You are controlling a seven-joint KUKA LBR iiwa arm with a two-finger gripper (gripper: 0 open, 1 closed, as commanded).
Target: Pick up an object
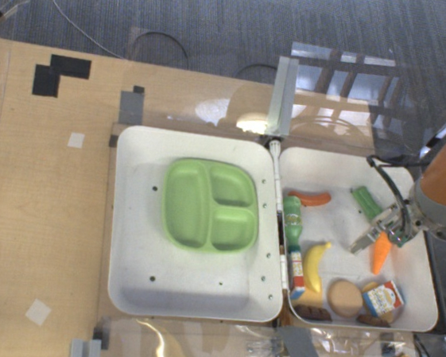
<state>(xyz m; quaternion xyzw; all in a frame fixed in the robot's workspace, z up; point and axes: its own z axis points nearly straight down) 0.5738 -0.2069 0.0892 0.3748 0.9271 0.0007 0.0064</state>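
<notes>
1. Two shallow white bins sit side by side on the table: the left bin at the centre of the frame, the right bin toward the right edge.
2. A green divided plate lies in the middle of the left bin.
3. The right bin holds several toy foods. A green bottle and a red-and-white tube lie along its left wall, with a red sausage above them.
4. A banana lies just right of the tube; a round tan bun and a small printed carton sit near the bin's lower edge.
5. A green piece lies in the upper middle of that bin.
6. The arm enters from the right edge of the frame, and its claw hangs over the right bin, fingers apart.
7. An orange carrot lies just beside the claw's lower finger; whether they touch cannot be told. Nothing is gripped between the fingers.
</notes>
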